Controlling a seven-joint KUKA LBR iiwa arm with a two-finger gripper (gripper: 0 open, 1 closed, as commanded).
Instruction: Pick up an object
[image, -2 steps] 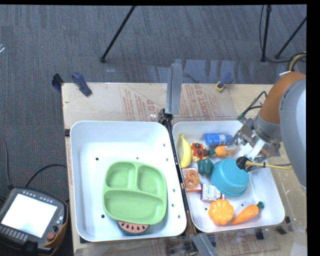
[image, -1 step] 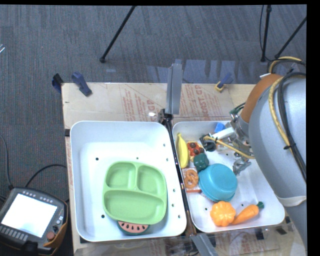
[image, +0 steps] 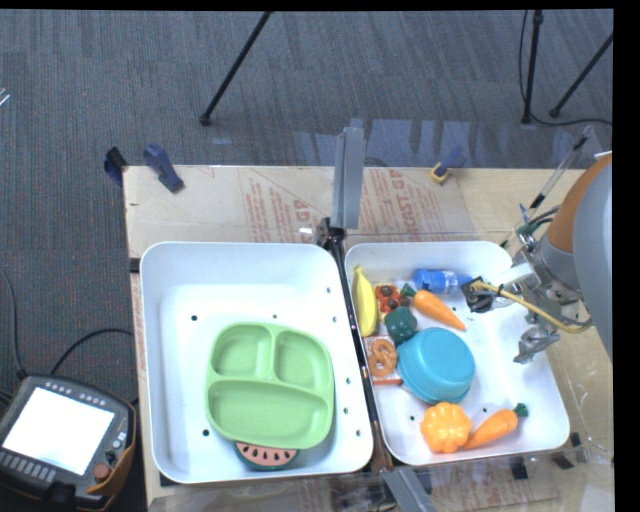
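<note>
Tool (image: 532, 342) is hanging right of the blue bowl (image: 437, 365), spread or pressed together I cannot tell; the likeliest target, the carrot (image: 438, 308) lying just behind that bowl, is risking rolling away under a glancing close.

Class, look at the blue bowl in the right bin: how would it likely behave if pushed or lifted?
The blue bowl looks like smooth, rigid plastic, so probably light and somewhat slippery. Its broad, low shape suggests it would slide rather than tip. Pushed, it would likely nudge the pretzel and pumpkin close beside it.
</note>
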